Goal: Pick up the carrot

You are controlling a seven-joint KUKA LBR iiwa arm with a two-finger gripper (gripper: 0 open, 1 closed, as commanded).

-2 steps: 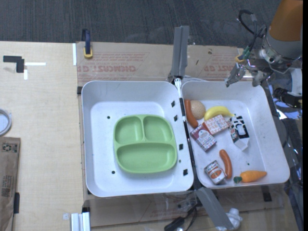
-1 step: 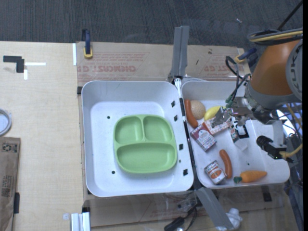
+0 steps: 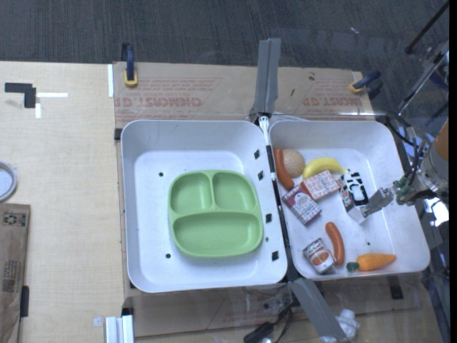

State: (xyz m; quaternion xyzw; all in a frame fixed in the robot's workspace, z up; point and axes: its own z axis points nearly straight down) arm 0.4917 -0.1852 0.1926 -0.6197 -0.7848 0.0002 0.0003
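The carrot lies in the right bin (near corner); the hand hovers above, grip state unclear.

Two white bins of smooth, faintly glossy plastic sit on brown cardboard over a pale wood-grain bench. The green tray looks matt plastic. The carrot and banana have a smooth plastic sheen; the can wears a glossy printed label.
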